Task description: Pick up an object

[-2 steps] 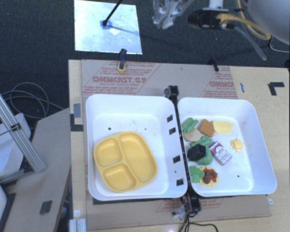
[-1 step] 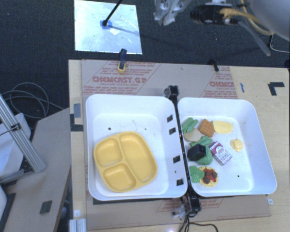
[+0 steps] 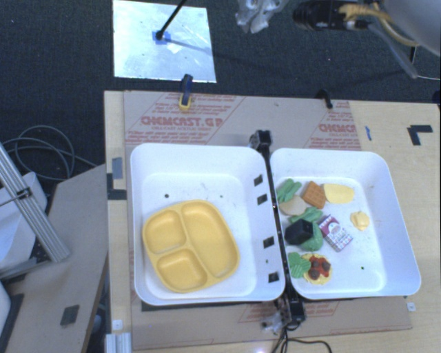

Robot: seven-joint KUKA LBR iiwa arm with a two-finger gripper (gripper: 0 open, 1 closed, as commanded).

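The right bin holds several toy food pieces bunched at its left side: a green piece, an orange waffle-like square, a yellow slice, a small yellow lump, a black piece, a red and white packet and a round piece with red dots. My gripper hangs at the top edge of the view, well beyond the bins and over the dark floor. Nothing is seen in it.
The left bin holds a yellow divided tray. A black clip rail runs between the two bins. A shiny metal sheet lies on the floor beyond the bench. Cables and a metal frame stand at the left.
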